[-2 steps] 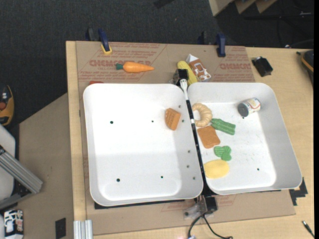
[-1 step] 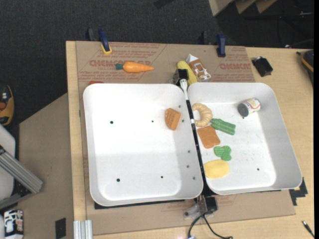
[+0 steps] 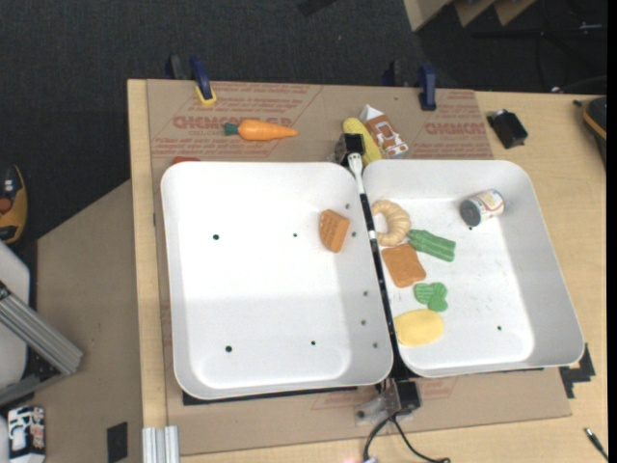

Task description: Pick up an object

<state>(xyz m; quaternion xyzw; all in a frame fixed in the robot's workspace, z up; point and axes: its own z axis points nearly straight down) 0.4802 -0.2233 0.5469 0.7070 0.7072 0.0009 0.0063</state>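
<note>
Oddly, gripper state can't be told; carrot [image 3: 262, 131] lies outside 2 bins [image 3: 251, 355].

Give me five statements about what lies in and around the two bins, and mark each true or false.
1. The carrot lies on the cardboard behind the left bin, outside both bins. True.
2. The left bin holds five objects. False: it holds just one, an orange-brown bread-like piece near its right wall.
3. The small can lies on its side in the right bin, toward the far corner. True.
4. The yellow lemon-like piece sits at the far end of the right bin. False: it sits toward the near end, just below the small green piece.
5. The pale ring lies near the wall between the bins. True.
</note>
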